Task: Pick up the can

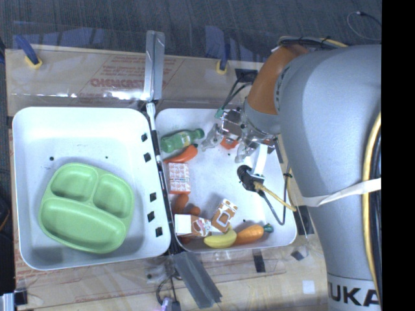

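A small orange-red object (228,142), possibly the can, lies at the back of the right bin (275,193), mostly hidden under the gripper. My gripper (230,137) is low inside that bin, right over this object and just right of a green bottle (181,138). The grey arm with its orange band (266,86) reaches in from the right and covers the bin's back right corner.
The right bin also holds an orange pepper-like piece (185,153), a red-and-white packet (179,177), a small carton (224,215), a white box (189,225), a banana (220,240) and a carrot (249,233). A green divided plate (86,206) lies in the left bin (39,125).
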Robot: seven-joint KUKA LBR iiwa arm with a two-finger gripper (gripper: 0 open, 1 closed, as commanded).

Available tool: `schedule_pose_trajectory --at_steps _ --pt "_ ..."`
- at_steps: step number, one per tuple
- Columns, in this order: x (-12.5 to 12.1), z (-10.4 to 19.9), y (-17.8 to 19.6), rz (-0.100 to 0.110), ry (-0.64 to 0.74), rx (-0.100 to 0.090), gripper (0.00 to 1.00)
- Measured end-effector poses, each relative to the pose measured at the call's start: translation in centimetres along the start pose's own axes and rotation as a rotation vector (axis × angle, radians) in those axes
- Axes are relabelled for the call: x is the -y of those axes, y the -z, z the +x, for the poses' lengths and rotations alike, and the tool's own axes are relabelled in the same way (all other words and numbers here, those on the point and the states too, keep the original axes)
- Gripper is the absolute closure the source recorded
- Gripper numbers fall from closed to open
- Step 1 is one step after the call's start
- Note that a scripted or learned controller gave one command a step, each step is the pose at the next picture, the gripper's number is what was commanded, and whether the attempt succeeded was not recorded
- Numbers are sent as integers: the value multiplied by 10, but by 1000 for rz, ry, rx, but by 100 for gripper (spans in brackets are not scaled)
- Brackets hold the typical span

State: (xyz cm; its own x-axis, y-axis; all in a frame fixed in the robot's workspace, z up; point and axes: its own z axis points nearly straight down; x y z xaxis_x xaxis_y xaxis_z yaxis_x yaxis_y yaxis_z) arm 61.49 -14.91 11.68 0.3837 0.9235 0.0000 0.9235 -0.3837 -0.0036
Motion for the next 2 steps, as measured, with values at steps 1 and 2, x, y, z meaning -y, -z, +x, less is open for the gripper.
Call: schedule_pose_trajectory --at_steps 1,2 --pt "56 -27 -27 3 -186 0 0" --pt "56 -26 -27 3 -186 0 0"
